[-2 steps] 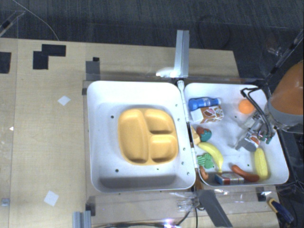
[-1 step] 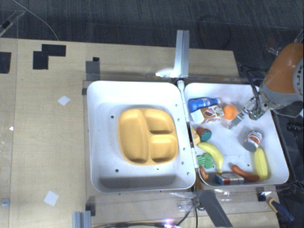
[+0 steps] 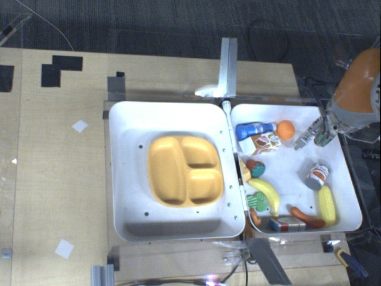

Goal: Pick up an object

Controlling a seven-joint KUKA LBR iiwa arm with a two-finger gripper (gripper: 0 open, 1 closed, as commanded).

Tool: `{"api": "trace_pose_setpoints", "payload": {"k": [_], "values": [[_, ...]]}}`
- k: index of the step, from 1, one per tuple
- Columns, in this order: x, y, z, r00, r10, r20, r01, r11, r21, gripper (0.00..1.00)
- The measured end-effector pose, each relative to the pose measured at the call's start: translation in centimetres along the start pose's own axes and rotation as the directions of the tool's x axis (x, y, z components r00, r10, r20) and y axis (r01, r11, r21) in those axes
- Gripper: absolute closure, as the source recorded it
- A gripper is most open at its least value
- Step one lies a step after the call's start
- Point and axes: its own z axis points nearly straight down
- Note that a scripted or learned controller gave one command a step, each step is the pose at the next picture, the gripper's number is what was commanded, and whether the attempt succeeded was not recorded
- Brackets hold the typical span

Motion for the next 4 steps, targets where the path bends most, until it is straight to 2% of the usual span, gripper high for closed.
{"api": "trace_pose_setpoints", "payload": {"k": [1,2,3,4], "values": [[0.0,0.0,0.1,1.000,-0.001,-0.001,0.001,1.000,0.000,0.00],[0.8,5.5,1.6,0.962,0.275,-0.011,-0.274,0.962,0.009,0.00],[0.4,5.7,-0.1,0.963,0.268,-0.001,-0.268,0.963,-0.001,1.00],[4.4,10.1,-11.0,0.952,0.306,-0.006,-0.306,0.952,-0.002,1.00]]}}
